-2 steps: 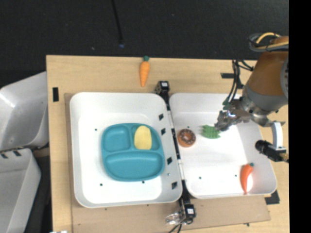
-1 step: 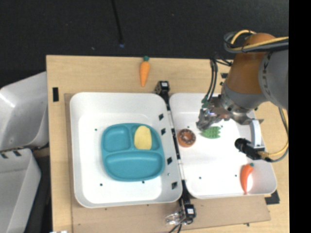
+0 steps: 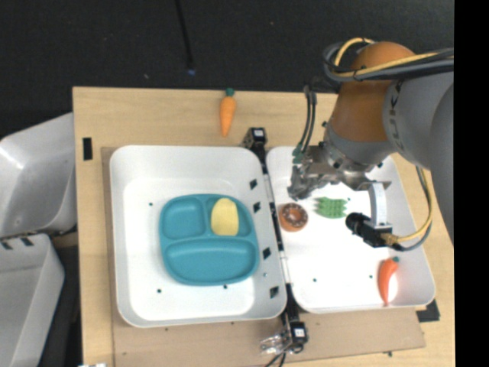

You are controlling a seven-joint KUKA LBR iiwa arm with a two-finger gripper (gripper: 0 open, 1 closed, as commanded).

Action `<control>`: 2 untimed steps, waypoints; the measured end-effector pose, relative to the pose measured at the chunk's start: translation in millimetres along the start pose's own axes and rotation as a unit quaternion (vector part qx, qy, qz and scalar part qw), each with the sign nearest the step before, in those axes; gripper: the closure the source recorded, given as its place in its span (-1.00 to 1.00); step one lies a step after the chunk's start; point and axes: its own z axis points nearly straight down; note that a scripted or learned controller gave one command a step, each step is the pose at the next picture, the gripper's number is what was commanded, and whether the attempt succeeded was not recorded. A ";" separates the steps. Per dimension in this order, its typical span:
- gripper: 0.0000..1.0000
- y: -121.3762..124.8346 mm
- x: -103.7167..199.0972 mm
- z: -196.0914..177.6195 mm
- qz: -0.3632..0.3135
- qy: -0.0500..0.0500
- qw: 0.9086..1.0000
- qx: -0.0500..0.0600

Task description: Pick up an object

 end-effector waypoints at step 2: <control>1.00 3.7 104.1 -9.9 0.001 0.000 1.000 0.001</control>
